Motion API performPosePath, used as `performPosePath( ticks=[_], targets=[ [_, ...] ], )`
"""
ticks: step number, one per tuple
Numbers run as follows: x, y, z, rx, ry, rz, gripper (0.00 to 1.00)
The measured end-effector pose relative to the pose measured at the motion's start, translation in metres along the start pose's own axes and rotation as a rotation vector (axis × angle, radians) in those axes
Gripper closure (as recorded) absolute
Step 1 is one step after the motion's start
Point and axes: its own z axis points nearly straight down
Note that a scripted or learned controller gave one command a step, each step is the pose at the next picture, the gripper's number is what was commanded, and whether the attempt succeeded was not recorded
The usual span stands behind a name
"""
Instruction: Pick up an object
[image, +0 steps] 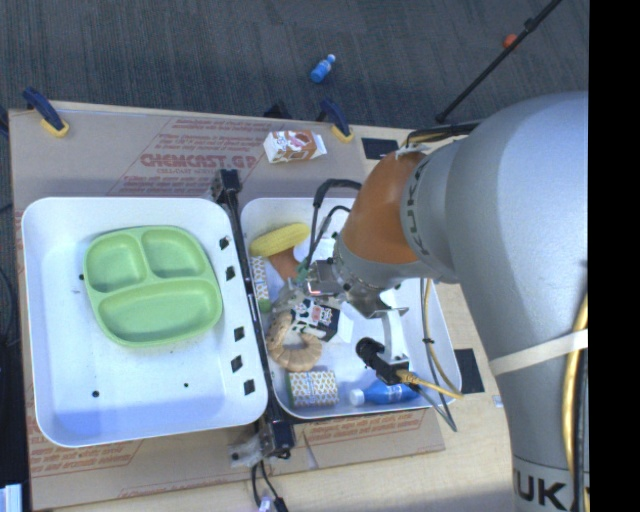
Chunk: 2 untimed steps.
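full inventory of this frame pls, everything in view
bins: 2, white, side by side on the bench
divided plate: 1, green, left bin
corn-like piece: 1, yellow, right bin, far end
braided ring: 1, tan, right bin, middle
patterned block: 1, mixed colours, right bin, near edge
bottle-like item: 1, blue, right bin, near edge
packet: 1, red and white, bench beyond the bins
clamps: 2, blue and yellow, bench's far edge
arm: 1, grey with orange band, over right bin
claw: 1, low in right bin

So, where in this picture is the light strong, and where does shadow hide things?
Camera view: strong light washes out the left bin floor around the green tray; the arm shadows the right bin, so the gripper and nearby items look dim.
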Motion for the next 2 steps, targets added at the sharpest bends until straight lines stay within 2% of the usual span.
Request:
performPosePath(
  ticks=[1,2],
  targets=[
    [-0.0001,0.0009,-0.0104,0.0,-0.001,-0.003,1.0],
    [-0.0001,0.0009,-0.0103,0.0,-0.001,-0.004,0.0]
  ],
)
